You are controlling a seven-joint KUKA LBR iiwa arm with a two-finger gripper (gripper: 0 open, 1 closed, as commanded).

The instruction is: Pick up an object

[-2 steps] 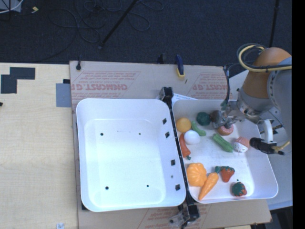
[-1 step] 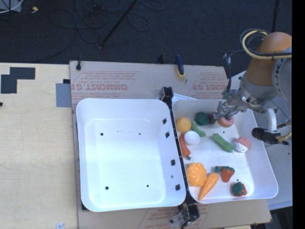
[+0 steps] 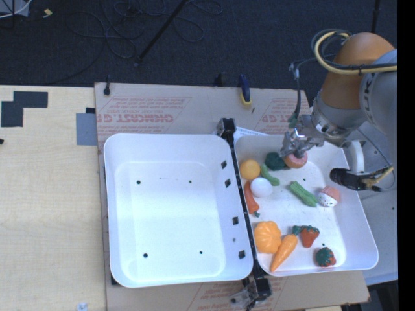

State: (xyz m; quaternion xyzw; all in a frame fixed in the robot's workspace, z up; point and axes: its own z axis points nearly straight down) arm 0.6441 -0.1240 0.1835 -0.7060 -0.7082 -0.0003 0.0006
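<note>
I have the claw (image 3: 297,149) low over the far end of the right bin (image 3: 363,238), and I cannot tell from this angle whether it is spread, closed, or gripping anything. Directly under it sits a small reddish-pink toy (image 3: 296,160), which I judge to be the likeliest target, and pressed against that toy's left side is a dark green piece (image 3: 274,161).

That crowding worries me most: if the claw drops a little to the left, it could catch both pieces, or shove the green one aside and squeeze the pink toy out.

The bin's back wall lies just beyond the claw, so a descent that lands too far could strike the rim instead of the toy.

Nearer to me than the claw lie a green pod (image 3: 302,194), a white egg (image 3: 261,187) and a yellow ball (image 3: 249,169). They sit apart from it, so I expect no trouble there.
</note>
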